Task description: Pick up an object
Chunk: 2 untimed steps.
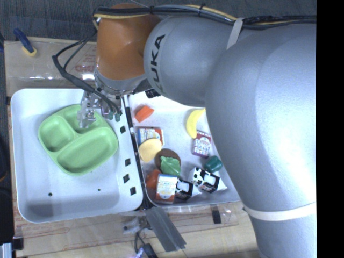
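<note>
Hovering over the green tray

Arm's reaching into the left bin (24, 160), fingers (90, 114) right above the green tray's (80, 144) top edge. Honestly can't tell if they're open or closed, too cluttered there. Nothing visibly between them. Right bin (172, 104) has the toys: banana (193, 121), orange piece (143, 112), small packets, all well apart from the fingers.

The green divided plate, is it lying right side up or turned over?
Right side up: the green divided plate shows its compartments facing upward, in the left bin.
</note>
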Available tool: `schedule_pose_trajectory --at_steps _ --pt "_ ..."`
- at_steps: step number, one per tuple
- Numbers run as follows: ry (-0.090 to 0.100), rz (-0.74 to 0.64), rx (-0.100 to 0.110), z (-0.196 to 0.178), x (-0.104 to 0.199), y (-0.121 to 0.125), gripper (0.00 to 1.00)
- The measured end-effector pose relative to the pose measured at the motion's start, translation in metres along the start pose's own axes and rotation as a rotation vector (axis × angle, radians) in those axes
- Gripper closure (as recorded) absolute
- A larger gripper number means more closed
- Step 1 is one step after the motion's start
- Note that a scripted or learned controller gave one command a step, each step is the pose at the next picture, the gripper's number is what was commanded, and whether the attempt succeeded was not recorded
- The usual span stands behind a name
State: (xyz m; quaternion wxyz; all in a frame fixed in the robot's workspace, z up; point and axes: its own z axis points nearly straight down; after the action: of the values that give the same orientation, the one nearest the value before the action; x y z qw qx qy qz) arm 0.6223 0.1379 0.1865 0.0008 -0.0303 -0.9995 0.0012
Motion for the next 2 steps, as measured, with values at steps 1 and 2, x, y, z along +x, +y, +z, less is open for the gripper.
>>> schedule_pose_trajectory --at_steps 1,2 --pt "-0.007 -0.529 -0.001 -0.018 -0.008 -0.06 1.0" --pt "-0.006 -0.455 -0.004 -0.047 0.004 0.022 1.0"
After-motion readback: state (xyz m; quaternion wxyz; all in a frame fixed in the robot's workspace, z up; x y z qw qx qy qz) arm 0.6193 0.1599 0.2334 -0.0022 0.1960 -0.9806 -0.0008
